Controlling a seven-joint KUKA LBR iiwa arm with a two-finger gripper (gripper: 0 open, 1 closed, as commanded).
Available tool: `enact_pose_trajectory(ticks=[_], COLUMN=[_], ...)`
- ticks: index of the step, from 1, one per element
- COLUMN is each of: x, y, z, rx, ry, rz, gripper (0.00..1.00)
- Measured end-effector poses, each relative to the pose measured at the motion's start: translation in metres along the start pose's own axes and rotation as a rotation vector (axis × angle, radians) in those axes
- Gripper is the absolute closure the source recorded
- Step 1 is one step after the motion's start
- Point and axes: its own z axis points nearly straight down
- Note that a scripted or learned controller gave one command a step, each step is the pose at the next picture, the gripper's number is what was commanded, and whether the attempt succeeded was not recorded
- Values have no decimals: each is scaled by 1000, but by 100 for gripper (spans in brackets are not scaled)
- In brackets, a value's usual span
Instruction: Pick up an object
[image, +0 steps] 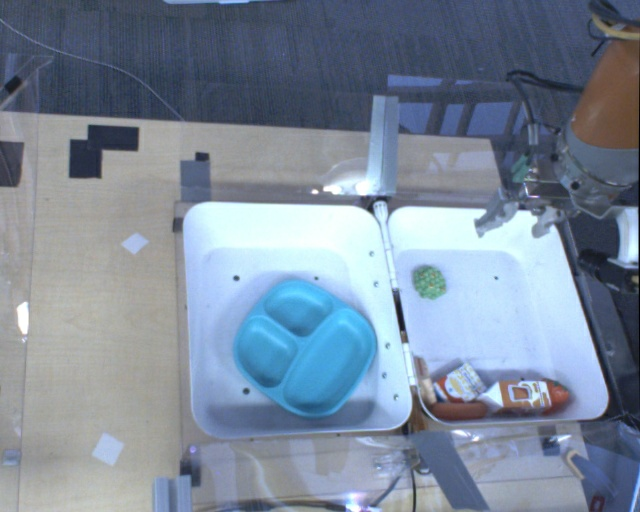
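At the upper right of the frame the end effector (514, 218) hangs over the far edge of the right bin (560, 300), its two fingers spread apart with nothing between them and touching none of the objects. Below and left of it, a small green ball (430, 283) lies alone on the bin floor. Along the near wall of the same bin rest a small carton (463, 381), a sausage (458, 409) and an orange bottle (530, 397). A blue divided plate (305, 346) sits in the left bin (215, 290).
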Motion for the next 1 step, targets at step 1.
enact_pose_trajectory(ticks=[1], x=[-62], y=[-43], z=[108], rx=[1], ry=[0], rz=[-55], gripper=[0])
